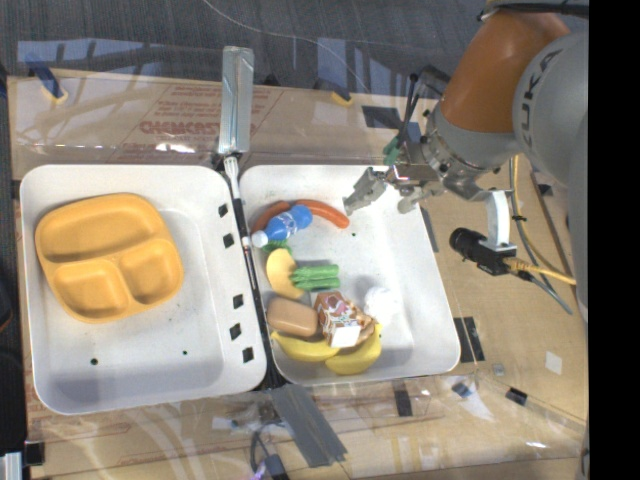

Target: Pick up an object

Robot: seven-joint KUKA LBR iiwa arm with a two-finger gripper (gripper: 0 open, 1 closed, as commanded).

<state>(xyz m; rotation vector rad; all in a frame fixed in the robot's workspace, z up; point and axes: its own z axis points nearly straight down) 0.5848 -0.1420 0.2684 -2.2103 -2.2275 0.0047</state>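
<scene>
Here's the grey arm with its orange band reaching in over the far right corner of the right-hand shallow white bin [425, 298], and its two-finger gripper [385, 196] hangs above that bin's far end with the fingers [362, 192] spread apart and nothing between them. Just below and left of those fingertips lies a long orange-red sausage-shaped toy [322, 211], curving along the bin's far-left area, and right against it a small blue plastic bottle with a white cap [281, 225]. Moving toward the near edge: a yellow rounded block [280, 270] beside the bin's left wall, a green ridged piece [316, 277] touching it, then a tan bun-shaped toy [292, 319], a small printed packet [343, 320], and a yellow banana [335, 353] curled beneath both at the near edge. Over in the left-hand white bin [130, 368], a yellow-orange divided plastic tray [108, 256] sits toward the far left corner.
</scene>
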